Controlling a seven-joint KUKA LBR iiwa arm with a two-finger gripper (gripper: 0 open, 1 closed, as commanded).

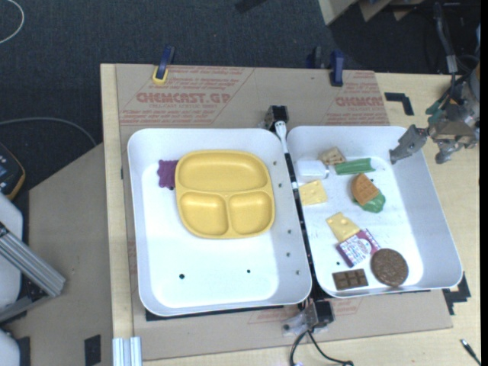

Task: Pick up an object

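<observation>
Tool (425,145) hangs over top-right rim of right bin (435,204), fingers spread apart w/ nothing between. Food toys lie in right bin; yellow tray (225,192) sits in left bin (145,227).

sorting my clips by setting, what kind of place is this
Probably a robotics lab test bench, not a kitchen. Two white bins sit clamped on a board printed with a brand name, toy food such as a round brown cookie lies in the right one, and the gripper hangs at its edge.
</observation>
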